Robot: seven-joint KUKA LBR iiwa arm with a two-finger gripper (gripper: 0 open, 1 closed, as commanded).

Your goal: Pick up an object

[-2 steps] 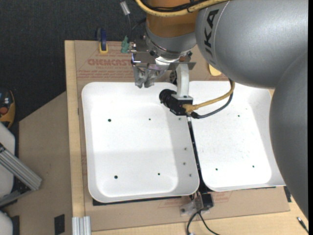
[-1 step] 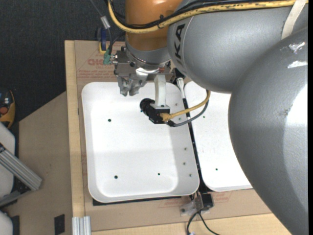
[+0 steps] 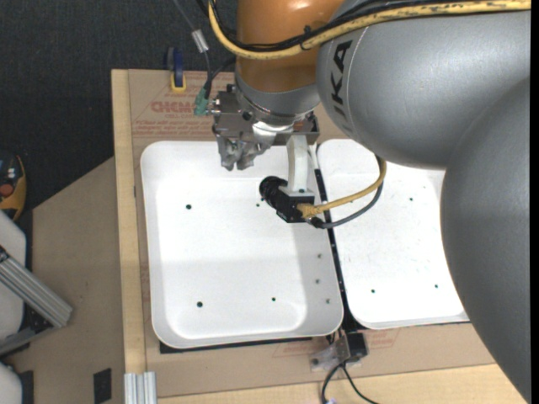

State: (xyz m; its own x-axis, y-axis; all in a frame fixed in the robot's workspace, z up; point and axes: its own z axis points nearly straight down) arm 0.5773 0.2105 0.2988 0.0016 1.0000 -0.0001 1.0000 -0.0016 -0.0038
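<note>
Big and grey, the arm (image 3: 438, 82) reaches in from the right and is closest to the camera. It hides the top right part of the bench. It has a shiny orange band (image 3: 286, 15) above the wrist.

Below the band, the gripper (image 3: 238, 154) points down over the back part of the left bin (image 3: 160, 251), close to its far wall. I cannot tell if the gripper is spread or closed, because it looks small and dark from up here. I also cannot tell where the thing to pick up is.

On the white floor of the left bin are a few small dark dots (image 3: 189, 208). The right bin (image 3: 404, 305) lies just beside it, with a thin black gap between them, and it has dots too.

Both bins sit on a brown board (image 3: 126, 225) with red letters (image 3: 173, 106) at the far side. A blue and yellow clamp (image 3: 176, 68) grips the far edge of the board. At the front edge is a small black clip (image 3: 354, 343) with a wire.
</note>
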